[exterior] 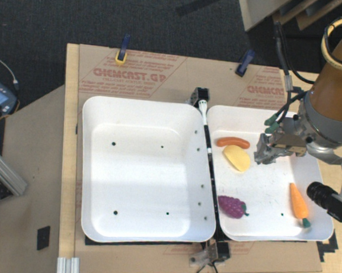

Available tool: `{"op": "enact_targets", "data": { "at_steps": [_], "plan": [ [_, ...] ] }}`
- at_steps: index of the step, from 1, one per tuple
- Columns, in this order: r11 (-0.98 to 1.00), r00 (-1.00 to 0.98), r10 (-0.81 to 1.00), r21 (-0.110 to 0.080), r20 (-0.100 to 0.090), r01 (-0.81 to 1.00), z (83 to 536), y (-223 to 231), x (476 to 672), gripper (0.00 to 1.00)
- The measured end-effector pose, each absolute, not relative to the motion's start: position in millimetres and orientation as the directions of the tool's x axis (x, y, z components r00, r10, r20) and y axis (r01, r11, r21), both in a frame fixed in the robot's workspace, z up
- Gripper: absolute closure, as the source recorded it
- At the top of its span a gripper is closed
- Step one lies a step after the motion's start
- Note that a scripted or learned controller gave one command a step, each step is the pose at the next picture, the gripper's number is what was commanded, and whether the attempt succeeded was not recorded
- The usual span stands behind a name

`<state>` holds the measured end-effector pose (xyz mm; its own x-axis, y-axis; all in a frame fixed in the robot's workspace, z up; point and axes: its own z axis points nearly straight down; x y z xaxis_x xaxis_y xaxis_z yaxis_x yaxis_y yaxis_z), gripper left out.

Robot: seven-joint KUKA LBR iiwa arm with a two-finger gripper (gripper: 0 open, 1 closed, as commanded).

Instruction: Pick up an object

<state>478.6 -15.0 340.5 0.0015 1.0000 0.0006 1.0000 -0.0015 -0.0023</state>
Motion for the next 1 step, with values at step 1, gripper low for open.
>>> {"op": "enact_targets", "data": {
  "at_steps": [1],
  "plan": [
    [0.002,-0.002,1.000,0.003,0.000,1.000,354.6,9.4,479.7,1.00]
  ]
}}
